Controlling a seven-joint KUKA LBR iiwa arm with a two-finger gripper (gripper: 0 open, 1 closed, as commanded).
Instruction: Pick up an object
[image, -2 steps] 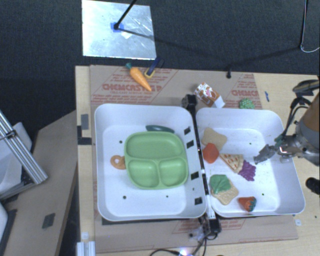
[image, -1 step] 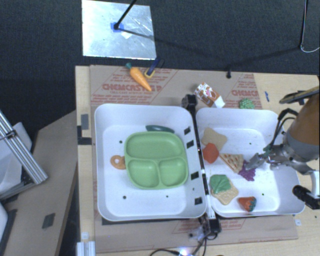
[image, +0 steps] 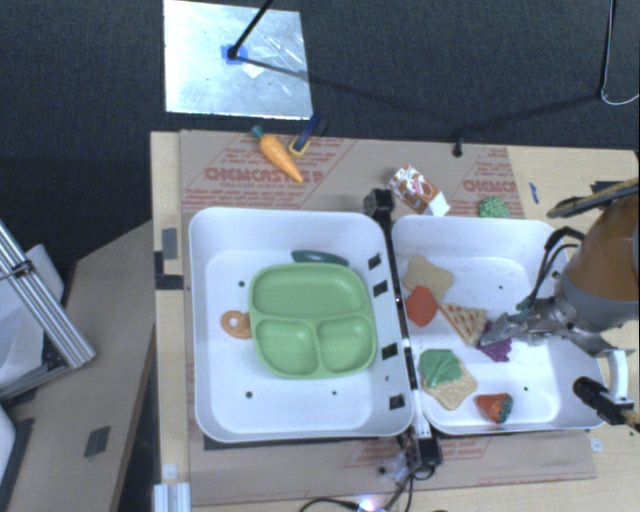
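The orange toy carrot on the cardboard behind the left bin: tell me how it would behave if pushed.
The orange toy carrot looks tapered and rounded, so it would probably roll in an arc. It seems small, likely light, and may skid on the flat cardboard sheet.

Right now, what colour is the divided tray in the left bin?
Light green: the divided tray shows clearly in the camera view, lying in the left bin.

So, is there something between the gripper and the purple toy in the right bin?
Nothing visible. The gripper sits right at the purple toy; the waffle piece lies just beside it, toward the left bin.
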